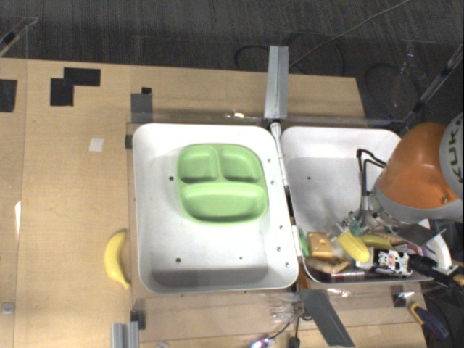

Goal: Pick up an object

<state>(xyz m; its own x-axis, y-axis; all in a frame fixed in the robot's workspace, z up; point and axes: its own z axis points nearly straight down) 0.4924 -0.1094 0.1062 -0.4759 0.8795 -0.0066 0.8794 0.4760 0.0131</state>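
Wooden bench (65, 216), yellow corn cob (353, 246) lying diagonally, right bin (326, 158)

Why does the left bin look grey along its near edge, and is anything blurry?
Camera view: the left bin darkens to a soft grey shadow along its near wall; the green tray stays evenly lit and sharp; the arm looks slightly soft, and the clutter below it is hard to make out.

Green tray (220, 182) (yellow banana (116, 258))
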